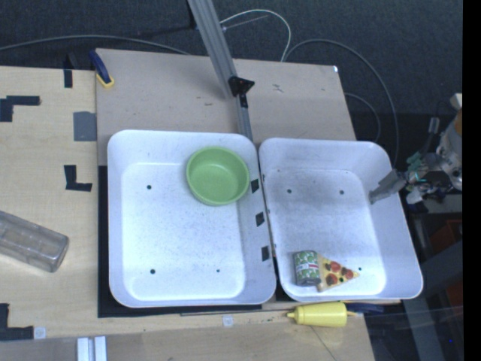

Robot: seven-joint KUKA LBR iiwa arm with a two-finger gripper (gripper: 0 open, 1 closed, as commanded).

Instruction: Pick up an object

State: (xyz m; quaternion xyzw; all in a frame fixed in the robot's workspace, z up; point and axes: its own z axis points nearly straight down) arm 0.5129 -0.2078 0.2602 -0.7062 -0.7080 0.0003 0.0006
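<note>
Can with pizza toy touching its right side, near front wall of right bin. Pair's long axis runs left-right. Gripper at bin's right rim, well apart, rearward-right of can. Jaw state: cannot tell. Bowl in left bin, farther off.

Two white bins side by side: left bin and right bin. One green bowl in the left bin. One small green can and one toy pizza slice in the right bin. One yellow bottle lying just below the right bin's front edge. One clear plastic cup on its side, far left. One blue-and-yellow clamp near the top left. One gripper over the right bin's right rim.
</note>
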